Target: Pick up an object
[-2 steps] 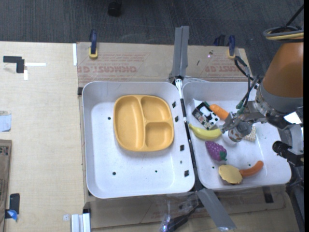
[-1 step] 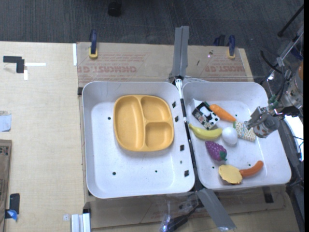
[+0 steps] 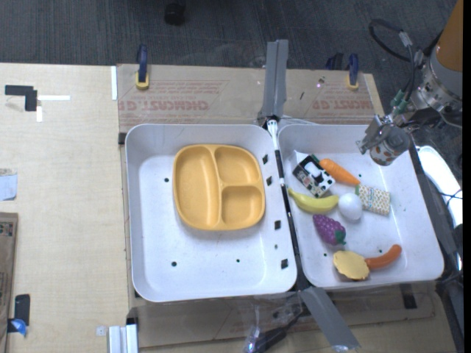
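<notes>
Bench (image 3: 59, 197): pale wood, one. On its left side, a small black L-shaped piece and a few odd scraps at the edge; too small to name.

Cardboard sheet (image 3: 206, 94): one, under the back of the bins, printed in red, upside down from this angle. Looks like "CHEMCAST GP"; not sure of every letter. Two blue clamps (image 3: 141, 65) pin its back edge.

Bins: two, white, shallow, side by side. Left bin (image 3: 147, 256) holds one yellow plate (image 3: 218, 186), three compartments, nothing in them. Right bin (image 3: 423, 219) holds all the small items.

Arm (image 3: 450, 57): one, coming in from the right, cables looped above it.

Small items in right bin, eight counted:
- banana (image 3: 313, 201), one, yellow, centre-left.
- carrot (image 3: 340, 172), one, orange, tilted, just behind the banana.
- second orange piece (image 3: 384, 257), one, long, near the front wall.
- black-and-white box (image 3: 312, 176), one; markings unreadable.
- yellow flat piece (image 3: 350, 265), one, front, touching the long orange piece.
- grapes (image 3: 330, 229), one purple bunch, centre.
- speckled block (image 3: 374, 200), one, pale.
- egg (image 3: 349, 207), one, white, between banana and block.

Pincer (image 3: 383, 147): over the back right corner of the right bin. Fingers blurred against the wrist; cannot tell whether apart or together. Items lie in front and to its left; carrot and block nearest, none touching it.
</notes>
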`<state>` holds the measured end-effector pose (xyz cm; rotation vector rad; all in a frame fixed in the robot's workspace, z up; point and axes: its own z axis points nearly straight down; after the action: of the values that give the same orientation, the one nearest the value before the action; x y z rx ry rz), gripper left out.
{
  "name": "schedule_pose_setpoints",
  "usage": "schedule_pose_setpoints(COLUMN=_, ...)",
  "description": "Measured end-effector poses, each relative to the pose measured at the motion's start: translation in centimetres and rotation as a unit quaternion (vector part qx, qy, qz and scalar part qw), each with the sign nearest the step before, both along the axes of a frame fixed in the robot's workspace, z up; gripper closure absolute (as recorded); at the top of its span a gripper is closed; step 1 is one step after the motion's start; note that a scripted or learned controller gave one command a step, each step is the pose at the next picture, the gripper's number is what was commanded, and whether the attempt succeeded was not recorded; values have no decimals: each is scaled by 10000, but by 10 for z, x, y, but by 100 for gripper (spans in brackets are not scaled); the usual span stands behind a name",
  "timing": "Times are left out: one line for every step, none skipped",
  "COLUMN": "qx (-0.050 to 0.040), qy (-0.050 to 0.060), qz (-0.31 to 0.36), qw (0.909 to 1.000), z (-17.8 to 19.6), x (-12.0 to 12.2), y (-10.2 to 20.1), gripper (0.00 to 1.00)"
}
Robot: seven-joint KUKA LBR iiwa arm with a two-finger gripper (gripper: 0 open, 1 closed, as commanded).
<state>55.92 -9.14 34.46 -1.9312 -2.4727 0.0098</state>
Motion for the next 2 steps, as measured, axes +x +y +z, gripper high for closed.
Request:
schedule_pose_setpoints(qx=2, qy=13, qz=-537, qw=9986, z=-95, x=-57, y=22, gripper=100)
schedule_pose_setpoints(qx=15, qy=13, qz=678, qw=9977, z=-120, x=-70, y=57, gripper=100)
